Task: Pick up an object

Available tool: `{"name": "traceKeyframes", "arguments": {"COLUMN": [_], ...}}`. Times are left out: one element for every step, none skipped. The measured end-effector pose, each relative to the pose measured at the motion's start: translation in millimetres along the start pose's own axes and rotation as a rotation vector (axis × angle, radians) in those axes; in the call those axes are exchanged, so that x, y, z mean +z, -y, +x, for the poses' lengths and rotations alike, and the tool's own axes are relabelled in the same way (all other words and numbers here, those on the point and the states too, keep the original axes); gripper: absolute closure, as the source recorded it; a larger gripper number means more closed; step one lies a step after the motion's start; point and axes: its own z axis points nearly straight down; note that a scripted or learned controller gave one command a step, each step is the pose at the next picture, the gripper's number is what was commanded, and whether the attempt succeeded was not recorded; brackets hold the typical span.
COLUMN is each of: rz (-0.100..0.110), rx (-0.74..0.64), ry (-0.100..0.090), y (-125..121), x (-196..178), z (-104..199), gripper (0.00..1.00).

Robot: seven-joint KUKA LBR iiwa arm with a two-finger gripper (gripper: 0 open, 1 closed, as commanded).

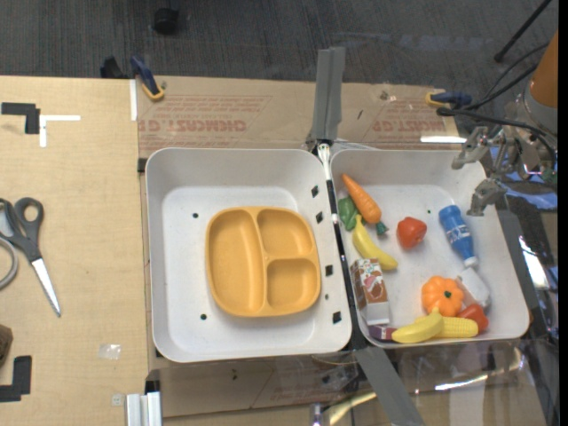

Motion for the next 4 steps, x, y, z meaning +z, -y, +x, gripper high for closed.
{"name": "traceKeyframes", "arguments": {"rz": [0.001, 0.000, 0.001, 0.001], "rx": [0.098, 0.188, 0.184, 0.184], "ry": [0.002, -0.001, 0.004, 0.003], "y": [1, -9, -10, -10], "x": [110, 111, 100, 100], "z": [-22, 51, 49, 49], "gripper": [0.00, 0.00, 1.00, 0.00]}}
